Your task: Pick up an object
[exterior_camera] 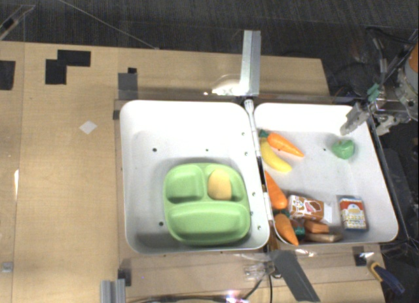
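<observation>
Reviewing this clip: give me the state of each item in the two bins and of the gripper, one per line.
green divided plate: flat in left bin, upright.
yellow round item: in the plate's upper right compartment.
carrot: lying across the banana.
banana: lying by the divider.
green round item: loose on right bin floor, just below the gripper.
small cartons: lying flat.
gripper: over right bin's upper right, holding nothing visible.

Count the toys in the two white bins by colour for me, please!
Orange: 3, carrot, carrot, carrot
Yellow: 2, banana, yellow piece on the tray
Green: 2, divided tray, small green thing
Red and white boxes: 2, box, box
Total: 9
</observation>
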`<state>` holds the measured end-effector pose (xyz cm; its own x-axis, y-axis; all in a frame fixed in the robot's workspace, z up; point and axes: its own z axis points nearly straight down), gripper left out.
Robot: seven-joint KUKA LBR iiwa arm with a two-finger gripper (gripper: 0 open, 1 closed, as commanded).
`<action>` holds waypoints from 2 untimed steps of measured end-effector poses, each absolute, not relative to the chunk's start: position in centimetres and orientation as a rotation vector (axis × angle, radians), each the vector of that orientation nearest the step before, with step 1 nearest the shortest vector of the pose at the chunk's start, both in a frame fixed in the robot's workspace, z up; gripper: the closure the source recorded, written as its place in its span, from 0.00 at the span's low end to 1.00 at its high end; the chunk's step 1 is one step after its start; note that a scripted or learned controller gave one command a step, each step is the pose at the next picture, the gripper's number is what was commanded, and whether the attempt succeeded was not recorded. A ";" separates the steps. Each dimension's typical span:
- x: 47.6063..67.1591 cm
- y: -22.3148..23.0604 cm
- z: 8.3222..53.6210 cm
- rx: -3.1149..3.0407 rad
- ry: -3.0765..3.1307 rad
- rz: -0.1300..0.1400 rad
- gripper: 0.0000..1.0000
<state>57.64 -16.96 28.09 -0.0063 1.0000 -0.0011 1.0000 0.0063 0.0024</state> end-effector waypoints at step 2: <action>62.0 -20.0 16.8 2.399 2.024 0.004 0.00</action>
<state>61.97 -19.96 16.85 0.1685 0.9857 -0.0004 0.9857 -0.1685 0.0039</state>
